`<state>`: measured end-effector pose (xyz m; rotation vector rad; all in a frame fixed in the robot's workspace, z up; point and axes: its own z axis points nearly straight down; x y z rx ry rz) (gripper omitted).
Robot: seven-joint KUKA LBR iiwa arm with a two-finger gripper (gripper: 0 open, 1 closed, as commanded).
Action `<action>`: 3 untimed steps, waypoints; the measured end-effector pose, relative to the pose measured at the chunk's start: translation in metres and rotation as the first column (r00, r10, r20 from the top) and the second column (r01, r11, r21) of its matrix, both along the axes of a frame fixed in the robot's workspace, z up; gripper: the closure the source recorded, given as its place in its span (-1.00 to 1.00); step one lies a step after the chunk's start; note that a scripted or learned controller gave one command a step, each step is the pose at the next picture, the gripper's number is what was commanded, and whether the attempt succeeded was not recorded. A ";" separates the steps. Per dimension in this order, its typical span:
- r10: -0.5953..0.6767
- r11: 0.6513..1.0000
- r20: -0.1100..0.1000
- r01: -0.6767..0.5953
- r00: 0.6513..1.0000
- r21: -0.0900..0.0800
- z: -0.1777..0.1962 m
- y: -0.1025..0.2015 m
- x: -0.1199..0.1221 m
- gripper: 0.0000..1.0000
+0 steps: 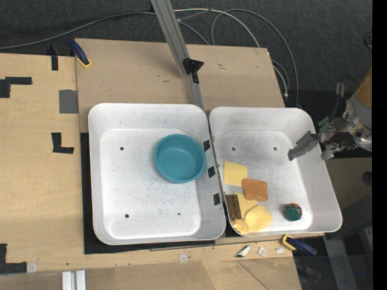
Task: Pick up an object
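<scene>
In the left bin [115, 119] a teal bowl [179, 157] stands upright. The right bin [260, 121] holds a pale yellow square [234, 173], an orange-brown block [255, 190], a dark brown bar [233, 205], a yellow lump [259, 218] and a small dark green ball [292, 211], all clustered at its near side. My gripper [314, 148] hovers over the right bin's right rim, well above and to the right of those items. Its fingers [300, 145] are spread open with nothing between them.
A slanted metal pole [175, 38] rises behind the bins, and cables [254, 23] loop across the dark floor beyond the bench. Blue and yellow clamps sit at the bench's far left corner [80, 53] and near right edge [296, 244].
</scene>
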<state>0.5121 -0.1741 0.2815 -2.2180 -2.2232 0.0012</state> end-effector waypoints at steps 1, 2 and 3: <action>0.000 1.000 0.000 0.000 1.000 0.000 0.000 0.000 0.000 -1.00; -0.002 1.000 -0.007 0.002 1.000 0.001 -0.064 -0.001 0.001 -1.00; -0.002 1.000 -0.007 0.002 1.000 0.002 -0.129 -0.001 -0.003 -1.00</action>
